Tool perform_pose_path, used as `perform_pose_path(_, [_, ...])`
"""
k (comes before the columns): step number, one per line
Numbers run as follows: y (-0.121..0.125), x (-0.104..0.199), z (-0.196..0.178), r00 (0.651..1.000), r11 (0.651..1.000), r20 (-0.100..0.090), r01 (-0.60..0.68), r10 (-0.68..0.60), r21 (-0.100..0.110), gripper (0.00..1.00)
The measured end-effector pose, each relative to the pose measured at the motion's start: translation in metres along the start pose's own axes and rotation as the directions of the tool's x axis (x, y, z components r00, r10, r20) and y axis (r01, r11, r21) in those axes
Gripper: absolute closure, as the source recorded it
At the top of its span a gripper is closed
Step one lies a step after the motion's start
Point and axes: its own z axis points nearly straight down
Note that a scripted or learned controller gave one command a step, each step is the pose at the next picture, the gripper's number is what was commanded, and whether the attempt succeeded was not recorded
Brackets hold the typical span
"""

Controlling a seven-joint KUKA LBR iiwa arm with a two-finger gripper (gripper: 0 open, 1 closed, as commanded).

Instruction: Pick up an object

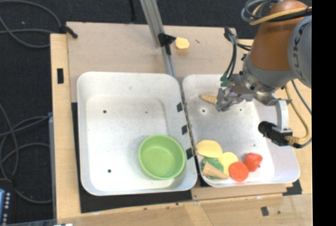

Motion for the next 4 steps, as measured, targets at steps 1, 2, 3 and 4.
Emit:
perform_pose_path(1, [0.02, 0.044, 0.013, 1.0, 1.0, 0.0, 0.001, -0.001, 0.001, 1.0])
perform_pose_path(2, [0.044, 0.094, 0.022, 1.0, 1.0, 0.0, 0.002, -0.002, 0.001, 1.0])
perform_pose_path(3, [0.07, 0.132, 0.017, 1.0, 1.0, -0.003, 0.002, -0.002, 0.0, 1.0])
perform_pose_path(4, [0.069, 0.128, 0.017, 1.0, 1.0, 0.001, -0.001, 0.001, 0.002, 0.0])
